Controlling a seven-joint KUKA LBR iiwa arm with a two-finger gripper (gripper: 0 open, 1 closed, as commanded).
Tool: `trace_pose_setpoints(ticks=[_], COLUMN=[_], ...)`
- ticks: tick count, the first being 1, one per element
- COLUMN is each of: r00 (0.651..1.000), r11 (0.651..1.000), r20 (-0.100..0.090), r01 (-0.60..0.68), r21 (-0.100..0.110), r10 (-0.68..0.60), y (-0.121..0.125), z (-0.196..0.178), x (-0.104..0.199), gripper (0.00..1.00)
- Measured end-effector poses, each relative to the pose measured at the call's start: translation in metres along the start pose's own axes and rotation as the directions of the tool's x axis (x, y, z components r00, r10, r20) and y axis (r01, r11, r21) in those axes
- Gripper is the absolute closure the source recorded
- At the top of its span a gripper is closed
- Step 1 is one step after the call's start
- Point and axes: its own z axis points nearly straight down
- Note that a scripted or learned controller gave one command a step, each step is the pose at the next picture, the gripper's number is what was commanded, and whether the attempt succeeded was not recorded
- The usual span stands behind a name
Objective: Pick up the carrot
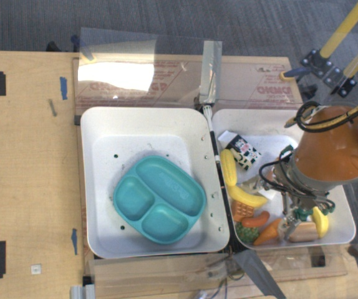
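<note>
Approach step, by my reading: claw (293, 220) hangs low over the near end of the right bin (347, 229), just right of the carrot (267, 232) lying among toy food; its grip state cannot be told; next move needs leftward alignment, then descent.

At the lower right of the frame the gripper (289, 220) hangs low in the right bin (347, 229), just beside the carrot (267, 232). The left bin (98, 167) holds a teal plate (159, 197).
</note>
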Motion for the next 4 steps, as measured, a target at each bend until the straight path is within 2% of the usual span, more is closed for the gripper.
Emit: trace_pose_setpoints(ticks=[1,2,3,4], r00=[0.914,0.718,0.718,0.442], r11=[0.914,0.718,0.718,0.442], r20=[-0.005,-0.002,0.003,0.002], r01=[0.406,0.696,0.696,0.897], r21=[0.015,0.006,0.008,-0.001], r10=[-0.406,-0.696,-0.696,-0.897], y=[0.003,-0.002,0.0,0.025], z=[-0.005,-0.002,-0.012,-0.1], x=[0.007,0.018,0.015,0.007], gripper=[0.0,0.0,1.0,1.0])
